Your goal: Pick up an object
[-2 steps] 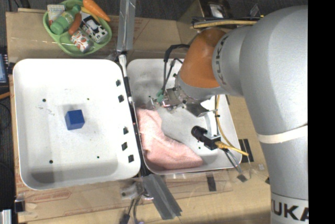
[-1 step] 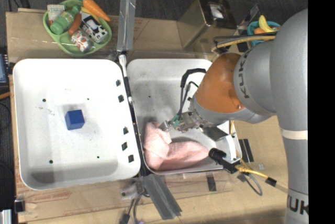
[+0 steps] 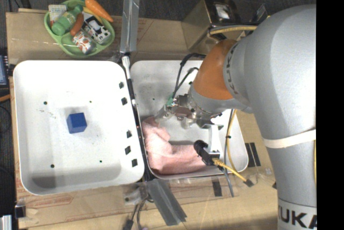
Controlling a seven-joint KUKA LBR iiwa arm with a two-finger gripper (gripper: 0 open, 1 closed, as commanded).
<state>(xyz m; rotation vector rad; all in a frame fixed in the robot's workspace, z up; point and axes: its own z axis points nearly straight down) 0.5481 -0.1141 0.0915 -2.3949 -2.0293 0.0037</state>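
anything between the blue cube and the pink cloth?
In the camera view, bare white floor of the left bin, then the divider where the two bins meet, separates the blue cube from the pink cloth.

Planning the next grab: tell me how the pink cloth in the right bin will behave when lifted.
The pink cloth lies crumpled and folded, so it will probably droop and stretch out rather than hold shape. It looks soft and light. It is bunched against the bin wall, so an edge might drag there.

looks like a robotics lab setup: a big grey kuka arm [image 3: 279, 89] over a cardboard-topped bench [image 3: 161, 27] with two white bins [image 3: 32, 78], loose cables [image 3: 234, 167] and taped brackets, plus a green bowl of toy food [image 3: 79, 27] as test props.
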